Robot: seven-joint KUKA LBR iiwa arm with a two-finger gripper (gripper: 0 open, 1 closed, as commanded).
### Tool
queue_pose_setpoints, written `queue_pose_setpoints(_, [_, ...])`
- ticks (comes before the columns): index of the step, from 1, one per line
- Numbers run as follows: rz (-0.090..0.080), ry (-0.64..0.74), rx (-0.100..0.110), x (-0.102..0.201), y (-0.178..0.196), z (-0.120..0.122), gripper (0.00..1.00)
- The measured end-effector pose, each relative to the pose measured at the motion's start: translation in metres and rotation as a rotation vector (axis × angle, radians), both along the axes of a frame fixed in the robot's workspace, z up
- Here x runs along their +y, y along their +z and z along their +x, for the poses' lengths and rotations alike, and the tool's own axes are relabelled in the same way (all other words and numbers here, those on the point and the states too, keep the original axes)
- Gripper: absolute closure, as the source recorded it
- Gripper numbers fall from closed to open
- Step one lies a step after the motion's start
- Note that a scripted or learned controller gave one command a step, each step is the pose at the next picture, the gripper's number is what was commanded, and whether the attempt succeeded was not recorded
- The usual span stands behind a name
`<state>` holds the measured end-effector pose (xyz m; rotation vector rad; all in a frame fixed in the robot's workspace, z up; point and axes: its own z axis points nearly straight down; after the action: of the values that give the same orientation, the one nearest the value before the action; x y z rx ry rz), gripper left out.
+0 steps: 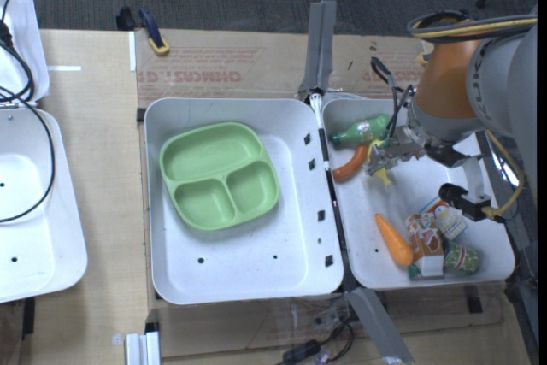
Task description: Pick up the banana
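In the camera view, the pincer [386, 160] hung in the right bin [367, 261], its state impossible to tell, with a yellow banana [381, 175] just beneath. Mirrored red lettering on the desk [205, 68] was unreadable.

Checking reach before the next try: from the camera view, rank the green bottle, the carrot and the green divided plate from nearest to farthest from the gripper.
1. Green bottle, right bin, beside the gripper.
2. Carrot, same bin, toward the front.
3. Green divided plate, left bin.
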<state>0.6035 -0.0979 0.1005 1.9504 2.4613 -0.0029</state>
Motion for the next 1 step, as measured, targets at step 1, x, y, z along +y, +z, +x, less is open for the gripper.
queue_pose_setpoints(1, [0.000,-0.038,-0.001,0.0281,0.0914,0.0499,1.00])
